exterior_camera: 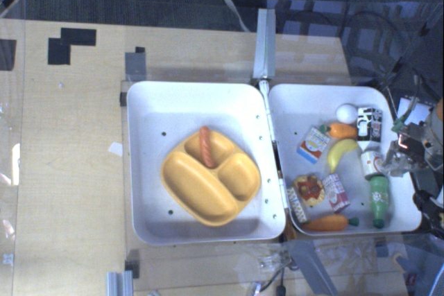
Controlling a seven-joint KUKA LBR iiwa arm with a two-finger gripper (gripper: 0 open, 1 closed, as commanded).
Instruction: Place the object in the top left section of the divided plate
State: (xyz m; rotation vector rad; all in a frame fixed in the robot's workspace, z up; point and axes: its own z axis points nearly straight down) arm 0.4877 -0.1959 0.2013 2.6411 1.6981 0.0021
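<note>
The hand (404, 154) sits at the far right rim of the right bin (291, 104), a blurred cluster of metal just beside a small white bottle (370, 164); whether it is open or closed cannot be told, and nothing can be seen held in it. Below it a green bottle (378, 199) lies along the bin's right wall, and further in are a banana (338, 153), a white egg (345, 112), a small carrot (341, 129), a larger carrot (325, 222) at the bottom edge, and several small packets. In the left bin (149, 149) the yellow divided plate (210, 177) rests near the middle, turned at a slant, with bare white floor all round it. The sausage (207, 146) lies in the plate's upper section, its long axis nearly up and down in the view, its lower end resting against the central divider ridge. The wooden desk (62, 170) stretches bare to the left.
</note>
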